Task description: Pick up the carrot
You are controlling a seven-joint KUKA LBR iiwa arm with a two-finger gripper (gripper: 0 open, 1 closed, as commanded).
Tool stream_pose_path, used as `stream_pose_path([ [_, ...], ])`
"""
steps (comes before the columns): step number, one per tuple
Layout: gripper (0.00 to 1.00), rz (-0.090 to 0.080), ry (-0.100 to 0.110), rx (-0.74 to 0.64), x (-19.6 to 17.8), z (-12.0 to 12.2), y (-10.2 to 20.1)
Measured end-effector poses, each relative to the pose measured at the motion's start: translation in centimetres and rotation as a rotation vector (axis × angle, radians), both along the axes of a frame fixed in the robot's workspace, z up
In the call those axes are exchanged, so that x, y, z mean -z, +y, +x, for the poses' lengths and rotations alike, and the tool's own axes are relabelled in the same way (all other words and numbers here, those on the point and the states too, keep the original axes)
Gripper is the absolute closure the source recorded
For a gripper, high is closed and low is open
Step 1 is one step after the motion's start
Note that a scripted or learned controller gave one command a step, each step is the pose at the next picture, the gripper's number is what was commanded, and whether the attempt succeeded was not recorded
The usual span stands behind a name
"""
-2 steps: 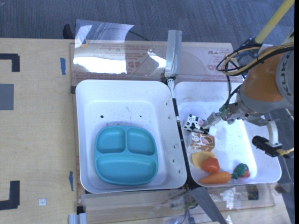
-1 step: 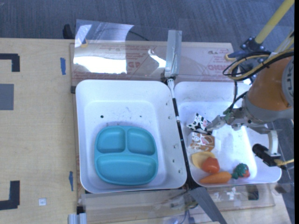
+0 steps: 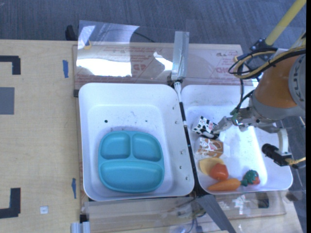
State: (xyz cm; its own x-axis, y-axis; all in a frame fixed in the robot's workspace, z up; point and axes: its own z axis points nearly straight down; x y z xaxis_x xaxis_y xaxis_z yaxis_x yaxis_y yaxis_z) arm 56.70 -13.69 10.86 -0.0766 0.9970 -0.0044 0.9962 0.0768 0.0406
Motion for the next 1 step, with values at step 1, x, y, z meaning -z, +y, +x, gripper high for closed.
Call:
stream_pose_path([
  [1,0.0,0.002,0.036,0.124,2.19,-5.24,-2.29],
])
